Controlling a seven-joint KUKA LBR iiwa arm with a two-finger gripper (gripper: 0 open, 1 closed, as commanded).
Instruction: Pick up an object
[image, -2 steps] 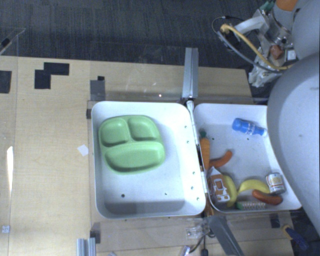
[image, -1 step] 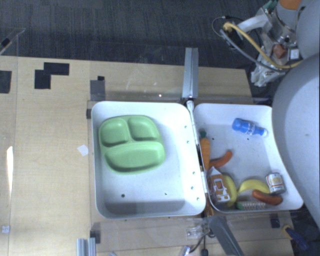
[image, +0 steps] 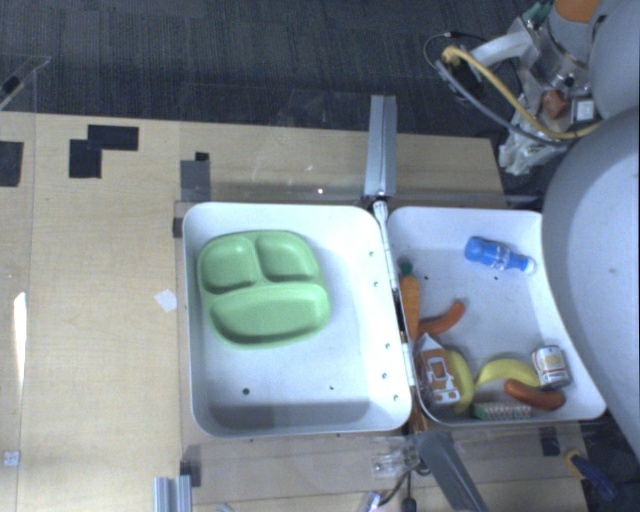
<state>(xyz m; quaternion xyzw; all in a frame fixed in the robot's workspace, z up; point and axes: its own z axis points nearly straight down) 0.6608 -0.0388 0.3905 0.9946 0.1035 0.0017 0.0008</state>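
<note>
While arm looms over right bin, tool hidden, state unclear; green tray in left bin.

A green divided plate is lying flat in the left bin. A blue bottle, carrot, sausages, bananas and can are lying scattered in the right bin.

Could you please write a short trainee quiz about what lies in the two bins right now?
1. True or false: the green tray lies in the left bin.
2. Which lies nearest the right bin's far wall? A) can B) blue bottle C) carrot
3. Fill in: the carrot lies along the bin's ____ wall.

Key: 1 true; 2 B; 3 left.
</note>
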